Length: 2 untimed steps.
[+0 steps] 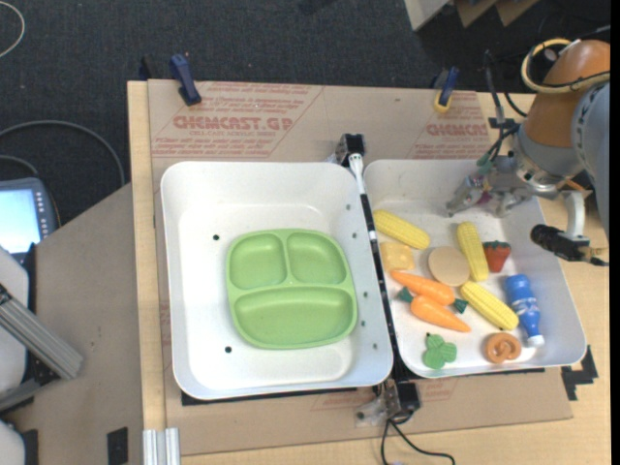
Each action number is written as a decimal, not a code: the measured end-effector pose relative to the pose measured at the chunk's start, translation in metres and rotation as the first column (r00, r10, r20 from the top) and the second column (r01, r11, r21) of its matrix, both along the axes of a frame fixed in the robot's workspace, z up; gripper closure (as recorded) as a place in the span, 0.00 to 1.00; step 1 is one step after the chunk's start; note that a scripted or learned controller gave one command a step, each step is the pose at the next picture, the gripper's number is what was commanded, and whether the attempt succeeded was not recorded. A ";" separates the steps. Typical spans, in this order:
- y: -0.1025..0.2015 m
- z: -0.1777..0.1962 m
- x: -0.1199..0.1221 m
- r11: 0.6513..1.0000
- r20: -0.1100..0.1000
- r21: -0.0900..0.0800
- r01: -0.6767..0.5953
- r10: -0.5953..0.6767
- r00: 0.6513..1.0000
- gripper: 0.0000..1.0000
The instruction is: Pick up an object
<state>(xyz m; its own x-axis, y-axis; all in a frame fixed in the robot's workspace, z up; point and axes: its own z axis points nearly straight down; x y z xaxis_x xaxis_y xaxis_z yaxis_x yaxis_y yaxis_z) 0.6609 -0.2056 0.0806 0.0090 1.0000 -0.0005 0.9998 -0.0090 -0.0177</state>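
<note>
I have the end effector (481, 194) low over the far part of the right bin (572, 335); whether it is spread or pressed together I cannot tell, and I see nothing caught in it; the candidates lie just nearer: a corn cob (472, 249) closest, a strawberry (497, 256) to its right, another corn cob (401, 229) to the left; I judge this the approach step, nothing lifted yet; next I would centre over one piece, descend, then close; the left bin (184, 260) holds a green tray (289, 289).
</note>
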 end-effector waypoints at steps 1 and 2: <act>0.033 0.004 -0.030 1.000 0.013 0.002 -0.009 0.009 1.000 0.00; 0.032 0.015 -0.027 1.000 0.020 -0.001 -0.009 0.009 1.000 1.00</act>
